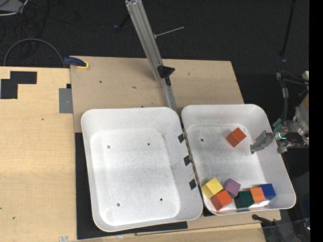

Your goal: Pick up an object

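In the right bin (262, 112) an orange cube (235, 136) lies alone near the middle. Along the bin's near edge sits a cluster of cubes: yellow (212, 186), purple (232, 186), red (221, 199), green (244, 199), orange (258, 193) and blue (268, 190). My gripper (271, 142) hangs over the bin's right rim, to the right of the lone orange cube and apart from it. It is open, one grey finger (261, 141) reaching over the bin floor, and nothing sits between the fingers.
The left bin (133, 168) lies beside the right one, joined by black clips (185, 159). A slanted aluminium post (149, 42) rises behind the bins. Wooden benchtop (35, 135) stretches to the left.
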Robot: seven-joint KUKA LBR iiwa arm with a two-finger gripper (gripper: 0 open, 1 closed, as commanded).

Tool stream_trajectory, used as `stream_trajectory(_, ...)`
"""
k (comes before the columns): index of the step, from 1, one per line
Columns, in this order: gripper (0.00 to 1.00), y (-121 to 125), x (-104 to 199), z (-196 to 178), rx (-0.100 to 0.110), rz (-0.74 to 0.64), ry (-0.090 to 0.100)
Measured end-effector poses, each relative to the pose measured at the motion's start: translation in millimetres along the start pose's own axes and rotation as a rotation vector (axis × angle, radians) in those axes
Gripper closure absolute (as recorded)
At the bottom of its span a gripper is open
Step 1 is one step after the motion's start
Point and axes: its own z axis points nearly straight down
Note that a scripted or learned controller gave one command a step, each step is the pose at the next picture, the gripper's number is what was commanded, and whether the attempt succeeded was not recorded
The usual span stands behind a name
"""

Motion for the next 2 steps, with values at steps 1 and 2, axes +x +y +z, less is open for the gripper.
stream_trajectory(1,1.0,-0.1,-0.8,-9.3,0.001,0.003,0.001)
stream_trajectory(2,1.0,0.0,-1.3,-18.8,0.002,0.003,0.001)
